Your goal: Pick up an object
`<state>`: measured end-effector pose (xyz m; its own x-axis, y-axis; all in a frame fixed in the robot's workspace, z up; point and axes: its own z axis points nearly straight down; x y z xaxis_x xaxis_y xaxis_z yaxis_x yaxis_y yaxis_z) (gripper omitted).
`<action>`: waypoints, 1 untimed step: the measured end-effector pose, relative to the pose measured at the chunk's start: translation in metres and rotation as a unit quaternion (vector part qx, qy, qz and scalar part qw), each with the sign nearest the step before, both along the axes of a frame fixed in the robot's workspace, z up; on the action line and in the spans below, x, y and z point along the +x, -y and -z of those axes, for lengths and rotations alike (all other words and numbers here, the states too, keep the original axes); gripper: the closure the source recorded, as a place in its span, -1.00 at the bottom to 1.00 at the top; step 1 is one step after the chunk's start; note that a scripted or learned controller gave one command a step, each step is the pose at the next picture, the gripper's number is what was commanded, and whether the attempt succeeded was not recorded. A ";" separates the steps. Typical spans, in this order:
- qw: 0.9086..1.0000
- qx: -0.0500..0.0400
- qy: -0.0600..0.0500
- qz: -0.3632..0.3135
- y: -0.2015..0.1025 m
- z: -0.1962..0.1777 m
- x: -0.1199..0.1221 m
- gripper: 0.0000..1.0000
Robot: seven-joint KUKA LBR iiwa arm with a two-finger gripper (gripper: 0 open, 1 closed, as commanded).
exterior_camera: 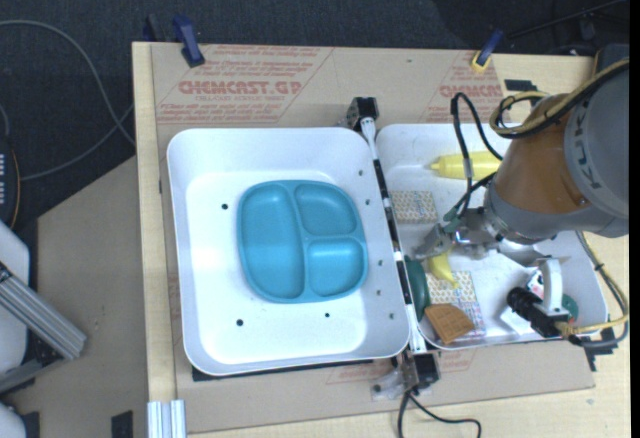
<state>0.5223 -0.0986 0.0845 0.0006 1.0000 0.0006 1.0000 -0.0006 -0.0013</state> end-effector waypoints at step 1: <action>1.000 0.000 0.001 0.000 -0.001 -0.010 0.000 1.00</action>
